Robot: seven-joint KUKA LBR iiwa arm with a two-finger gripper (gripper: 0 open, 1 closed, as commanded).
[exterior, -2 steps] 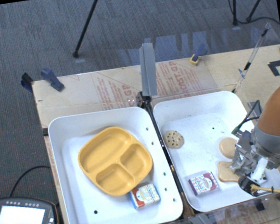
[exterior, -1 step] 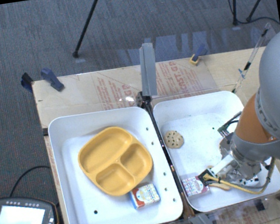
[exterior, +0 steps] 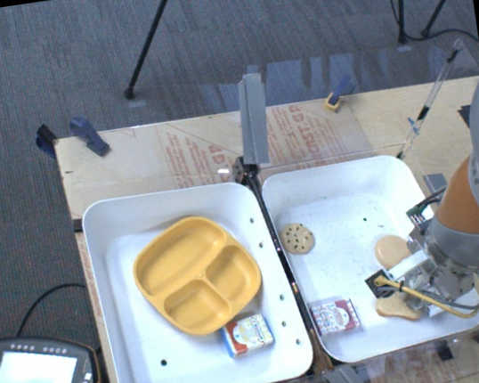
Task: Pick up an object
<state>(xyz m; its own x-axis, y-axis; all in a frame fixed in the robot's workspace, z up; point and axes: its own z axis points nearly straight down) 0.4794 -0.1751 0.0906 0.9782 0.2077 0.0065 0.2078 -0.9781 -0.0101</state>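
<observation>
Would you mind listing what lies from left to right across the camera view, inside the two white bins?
Yellow divided plate → small carton beside it → cookie → red-and-white box → tan round piece → gripper at the right bin's near right corner.

Even, diffuse overhead light; soft, short shadows. The two shallow white plastic bins [exterior: 105,252] read bright, near overexposed. Overall slightly soft, low-resolution focus.
</observation>
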